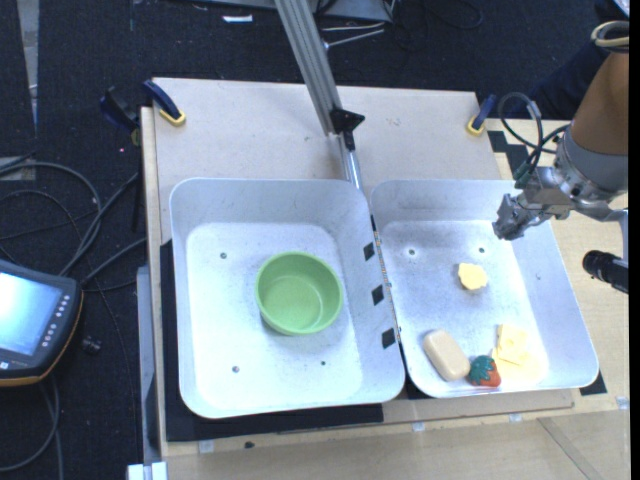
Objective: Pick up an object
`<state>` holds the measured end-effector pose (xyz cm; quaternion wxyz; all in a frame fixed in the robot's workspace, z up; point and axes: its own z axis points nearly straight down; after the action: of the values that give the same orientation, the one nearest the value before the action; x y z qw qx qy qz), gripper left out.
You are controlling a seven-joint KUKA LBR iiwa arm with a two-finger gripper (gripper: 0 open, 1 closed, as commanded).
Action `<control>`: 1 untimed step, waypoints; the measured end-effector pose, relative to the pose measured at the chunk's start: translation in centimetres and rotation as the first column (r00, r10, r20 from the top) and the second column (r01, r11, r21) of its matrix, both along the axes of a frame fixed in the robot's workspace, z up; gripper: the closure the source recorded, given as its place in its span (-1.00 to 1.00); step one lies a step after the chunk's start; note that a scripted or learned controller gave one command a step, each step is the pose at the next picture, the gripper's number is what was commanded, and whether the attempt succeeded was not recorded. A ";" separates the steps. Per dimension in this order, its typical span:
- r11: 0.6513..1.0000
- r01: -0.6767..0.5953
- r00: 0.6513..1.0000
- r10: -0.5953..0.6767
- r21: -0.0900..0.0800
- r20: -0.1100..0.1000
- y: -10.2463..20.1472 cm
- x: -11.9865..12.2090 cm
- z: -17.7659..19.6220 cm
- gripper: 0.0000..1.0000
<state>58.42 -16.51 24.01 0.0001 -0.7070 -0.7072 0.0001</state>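
My gripper hangs over the upper right part of the right bin, above and to the right of a small yellow lump. Nothing shows between its tips. Near the bin's front edge lie a tan oblong piece, a small red and green strawberry-like toy and a pale yellow block. A green bowl sits upright in the middle of the left bin.
A slanted metal pole runs from the top down to the divide between the bins. Blue and yellow clamps hold the bench's back corners. Cables and a handheld screen lie off the bench at left.
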 end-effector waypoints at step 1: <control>1.000 0.000 1.000 0.000 0.000 0.000 0.0 0.0 0.0 -1.00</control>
<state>58.42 -16.51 24.01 0.0001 -0.7070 -0.7072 0.0001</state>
